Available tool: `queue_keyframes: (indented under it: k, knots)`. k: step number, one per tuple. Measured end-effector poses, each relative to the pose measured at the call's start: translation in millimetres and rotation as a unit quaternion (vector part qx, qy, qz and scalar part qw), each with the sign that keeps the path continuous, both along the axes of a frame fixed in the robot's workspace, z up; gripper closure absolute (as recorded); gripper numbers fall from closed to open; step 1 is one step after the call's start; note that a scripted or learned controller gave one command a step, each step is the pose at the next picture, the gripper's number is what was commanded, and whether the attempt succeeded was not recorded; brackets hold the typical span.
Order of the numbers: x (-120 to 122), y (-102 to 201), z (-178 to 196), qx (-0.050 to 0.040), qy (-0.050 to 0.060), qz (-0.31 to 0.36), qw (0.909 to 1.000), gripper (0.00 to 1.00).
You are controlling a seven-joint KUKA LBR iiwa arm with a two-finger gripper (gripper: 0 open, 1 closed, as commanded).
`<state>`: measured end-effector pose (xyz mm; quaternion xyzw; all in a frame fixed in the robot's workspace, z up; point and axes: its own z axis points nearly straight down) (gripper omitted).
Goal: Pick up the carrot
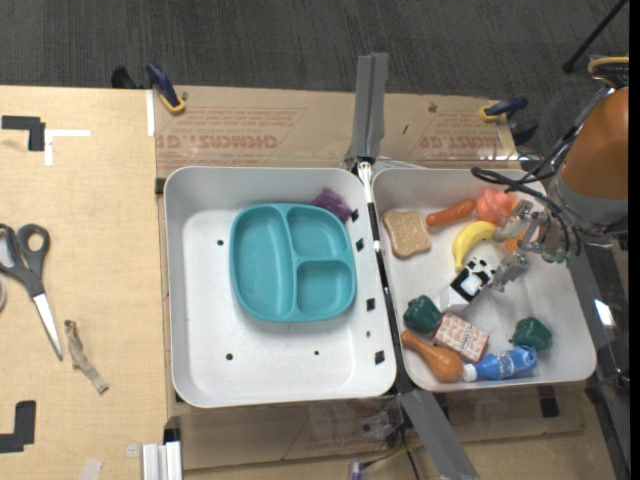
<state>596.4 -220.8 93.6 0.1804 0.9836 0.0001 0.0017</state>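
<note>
The carrot (452, 213) is a small orange piece lying at the back of the right bin (560, 298), between a bread slice (406, 233) and a pink toy (495, 205). My gripper (518, 255) hangs over the right side of that bin, to the right of and nearer the front than the carrot, well apart from it. It is open with nothing between its fingers. A yellow banana (472, 240) lies between the gripper and the carrot.
The right bin also holds a black-and-white toy (472, 280), a green pepper (422, 313), a small box (462, 338), a drumstick (432, 356), a blue bottle (505, 365) and a green piece (532, 333). The left bin (195, 298) holds a teal divided plate (295, 263) and a purple item (333, 204).
</note>
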Motion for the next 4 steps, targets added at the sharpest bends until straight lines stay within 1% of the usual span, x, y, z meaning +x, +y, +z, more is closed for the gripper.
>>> queue_keyframes:
  k: [1, 2, 3, 4]
  knots:
    - [52.1, -2.1, 0.7, -0.0009, -0.001, 0.051, 0.9987, 0.00]
    - [54.0, -2.3, 12.5, -0.0025, -0.005, 0.052, 0.9986, 1.00]
    - [-14.5, -1.1, -0.8, -0.0004, 0.000, 0.264, 0.9645, 1.00]
    - [-14.4, -1.0, -0.7, -0.0003, 0.000, 0.264, 0.9646, 0.00]
